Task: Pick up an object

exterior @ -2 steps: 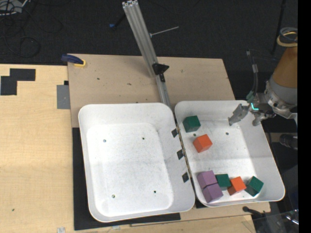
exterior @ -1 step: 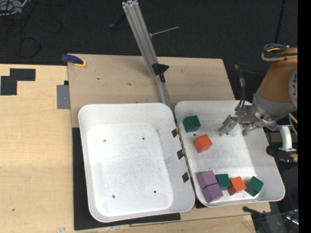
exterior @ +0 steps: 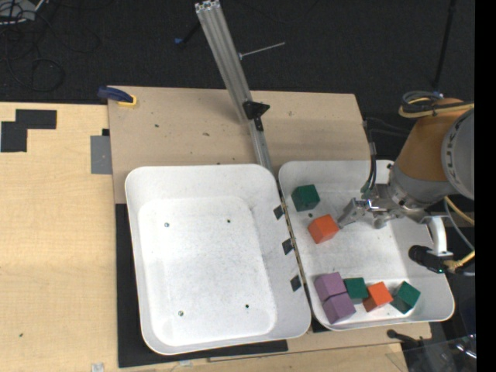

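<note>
Wooden bench (exterior: 201, 130) on dark floor, bearing left bin (exterior: 155, 184) and right bin (exterior: 387, 169). Gripper (exterior: 358, 211) low in right bin, beside orange block (exterior: 323, 228), apparently not touching it; finger state cannot be told. Nothing lifted; grasp outstanding. Green block (exterior: 305, 197) nearby.

1. My gripper (exterior: 358, 208) looks like bare grey metal with a dull sheen; the band above my wrist is smooth, glossy orange.
2. The right bin (exterior: 387, 242) under my jaws looks like matt white plastic, finely speckled.
3. The orange block (exterior: 323, 228) just beside my jaws looks smooth and matt, like the green block (exterior: 305, 197) near it.
4. The left bin (exterior: 203, 258), well apart from my jaws, has the same matt white finish.
5. The bench (exterior: 186, 130) beyond looks like pale unvarnished wood.
6. The slanted rail (exterior: 226, 60) looks like brushed aluminium.
</note>
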